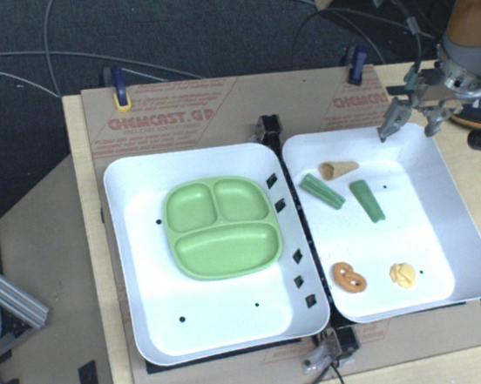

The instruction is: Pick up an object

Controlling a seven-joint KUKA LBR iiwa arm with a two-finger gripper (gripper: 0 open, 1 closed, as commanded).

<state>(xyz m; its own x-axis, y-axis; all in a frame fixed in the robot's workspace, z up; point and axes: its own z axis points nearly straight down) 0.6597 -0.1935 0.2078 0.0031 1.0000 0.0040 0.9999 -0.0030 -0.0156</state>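
While the pincer (409,123) hangs spread, a pretzel (349,278) lies binned

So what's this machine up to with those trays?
A robot arm reaches in from the right, its gripper open and holding nothing above the far edge of the right bin. That bin holds two green sticks, a small cone, a pretzel and a yellow piece. The left bin holds a green divided plate.
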